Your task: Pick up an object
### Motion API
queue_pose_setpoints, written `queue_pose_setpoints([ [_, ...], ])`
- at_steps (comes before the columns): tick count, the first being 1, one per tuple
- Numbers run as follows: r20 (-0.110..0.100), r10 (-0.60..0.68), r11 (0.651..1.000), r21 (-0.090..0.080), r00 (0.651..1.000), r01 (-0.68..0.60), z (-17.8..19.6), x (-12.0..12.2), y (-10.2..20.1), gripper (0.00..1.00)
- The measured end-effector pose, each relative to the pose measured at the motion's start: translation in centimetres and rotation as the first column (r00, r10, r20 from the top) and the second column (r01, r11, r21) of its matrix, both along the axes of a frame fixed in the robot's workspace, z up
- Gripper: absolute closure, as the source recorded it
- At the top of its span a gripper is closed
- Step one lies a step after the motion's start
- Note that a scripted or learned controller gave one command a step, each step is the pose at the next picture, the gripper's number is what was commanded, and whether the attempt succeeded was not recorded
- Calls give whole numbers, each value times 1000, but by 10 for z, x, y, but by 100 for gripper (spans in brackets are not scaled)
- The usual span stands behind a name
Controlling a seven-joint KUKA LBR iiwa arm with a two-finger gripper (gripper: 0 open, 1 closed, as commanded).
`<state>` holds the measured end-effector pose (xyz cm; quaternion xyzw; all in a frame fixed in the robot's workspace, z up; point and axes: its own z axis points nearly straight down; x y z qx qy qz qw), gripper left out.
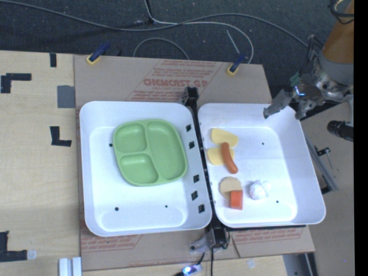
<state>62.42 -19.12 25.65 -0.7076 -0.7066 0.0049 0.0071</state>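
Observation:
The right bin (287,154) holds several small play-food pieces along its left side. A red-orange sausage (229,157) lies across two yellow pieces (223,137), (213,156). Nearer the front sit a tan round piece (230,184), an orange-red block (236,199) and a white crumpled object (257,190). My gripper (290,109) hangs over the bin's far right corner, well apart from all the pieces. Its fingers stand open with nothing between them.
The left bin (98,200) holds a green divided plate (150,152). A black hinge strip (198,171) runs between the bins. Cables (172,25) lie on the dark floor behind, and clamps (237,65) hold the cardboard sheet.

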Motion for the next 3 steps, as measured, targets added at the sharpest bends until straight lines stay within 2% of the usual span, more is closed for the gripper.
queue_pose_setpoints([
  [1, 11, 3, 1000, -3, 1000, -3, 6, 2, 0, 0],
  [3, 3, 3, 1000, -1, 1000, -3, -106, -16, 2, 0],
])
